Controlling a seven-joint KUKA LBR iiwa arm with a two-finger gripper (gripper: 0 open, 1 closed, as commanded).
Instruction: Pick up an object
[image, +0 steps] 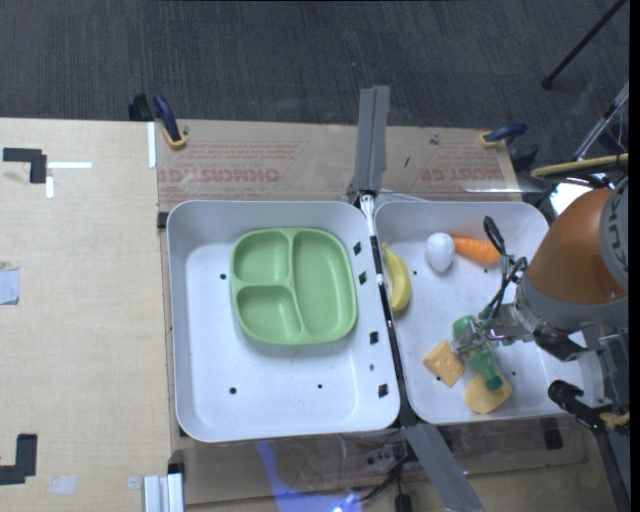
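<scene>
You'll find the tool (478, 342) low in the right bin (520, 215), down among a green object (466, 329), just right of the orange wedge (444, 363) and above the yellow piece (486, 397). Whether it pinches anything, you cannot tell.

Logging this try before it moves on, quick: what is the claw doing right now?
Claw: low in the right bin, over the green item; open or shut cannot be told, and no grasp is visible.
</scene>
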